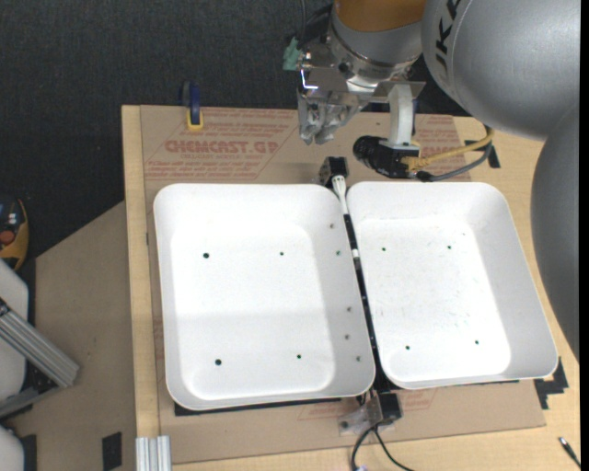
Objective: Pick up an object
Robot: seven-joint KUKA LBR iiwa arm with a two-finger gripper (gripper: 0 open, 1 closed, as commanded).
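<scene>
Arm: grey link with an orange band, entering at 12 to 1 o'clock.
Gripper: the gripper hangs at 12 o'clock over the brown printed board. It is past the far rims of both bins and just beyond the far end of the seam between them.
Gripper state: I cannot tell whether it is wide or narrow, because the tip is a small blurred grey cluster. Nothing can be made out in its hold.
Object: I cannot tell where the object is.
Left bin: the left bin at 9 o'clock shows a white floor with four small dark dots.
Right bin: the right bin at 3 o'clock shows a white floor with the same kind of dots.
Seam: a black clip sits at its 12 o'clock end, near the gripper and just toward 6 o'clock from it.
Other: a blue and yellow clamp stands on the board's edge at 11 o'clock.
Step, as judged: the pick is not yet made, and the gripper is off to the far side of the bins.
Risk, empty grasp: a descent into either bin would likely close on bare floor, since no target is clear there.
Risk, collision: a drop from the present spot would probably meet the board or the clip.
Risk, false target: the floor dots could be mistaken for small items, drawing the gripper hard onto the plastic.
</scene>
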